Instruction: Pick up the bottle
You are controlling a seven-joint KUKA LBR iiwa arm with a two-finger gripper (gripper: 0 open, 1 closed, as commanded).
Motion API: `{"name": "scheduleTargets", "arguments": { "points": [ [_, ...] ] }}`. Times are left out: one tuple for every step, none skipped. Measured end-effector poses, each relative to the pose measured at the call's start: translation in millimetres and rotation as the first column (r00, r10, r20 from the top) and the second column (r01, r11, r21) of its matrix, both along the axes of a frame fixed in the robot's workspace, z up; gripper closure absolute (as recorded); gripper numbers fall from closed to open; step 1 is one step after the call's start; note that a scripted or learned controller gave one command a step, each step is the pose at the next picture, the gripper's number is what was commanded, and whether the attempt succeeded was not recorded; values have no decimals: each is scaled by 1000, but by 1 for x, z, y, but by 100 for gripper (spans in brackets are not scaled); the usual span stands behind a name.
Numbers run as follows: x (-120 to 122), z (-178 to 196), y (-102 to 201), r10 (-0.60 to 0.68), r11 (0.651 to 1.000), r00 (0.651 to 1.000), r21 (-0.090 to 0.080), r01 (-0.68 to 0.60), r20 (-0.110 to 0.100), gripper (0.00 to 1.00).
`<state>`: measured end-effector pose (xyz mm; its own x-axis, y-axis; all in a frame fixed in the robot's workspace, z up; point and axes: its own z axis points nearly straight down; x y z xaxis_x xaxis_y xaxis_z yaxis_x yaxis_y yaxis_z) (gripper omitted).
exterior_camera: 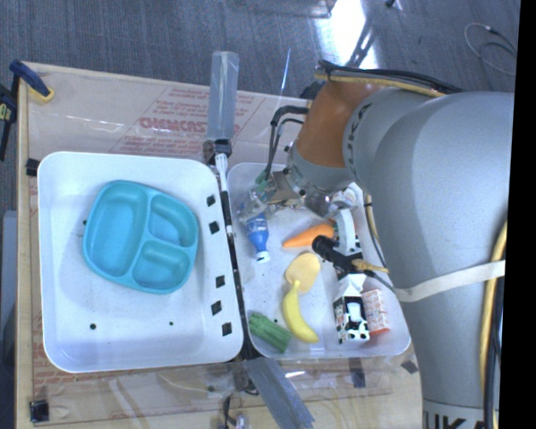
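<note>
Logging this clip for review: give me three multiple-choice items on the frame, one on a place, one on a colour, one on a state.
1. Where does the bottle lie?
A. Left bin
B. Right bin
C. On the bench

2. What colour is the divided tray?
A. Red
B. Light blue
C. Green

3. How does the bottle rest?
A. Lying on its side
B. Standing upright
C. Lifted above the bin

Answers:
1 B, the bottle lies on the right bin floor, near the pincer.
2 B, the tray in the left bin is light blue.
3 A, it lies flat, blue cap toward the banana.

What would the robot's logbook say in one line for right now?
arm over right bin | gripper above small clear blue-capped bottle | bottle lying in bin
</note>
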<state>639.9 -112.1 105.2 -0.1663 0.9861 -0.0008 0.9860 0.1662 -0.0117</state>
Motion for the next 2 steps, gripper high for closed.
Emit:
{"name": "scheduleTargets", "arguments": {
  "points": [
    [-32, 84, 26, 179, 984, 984, 3, -179, 7, 100],
    [8, 67, 0, 333, 943, 943, 3, -333, 8, 100]
  ]
}}
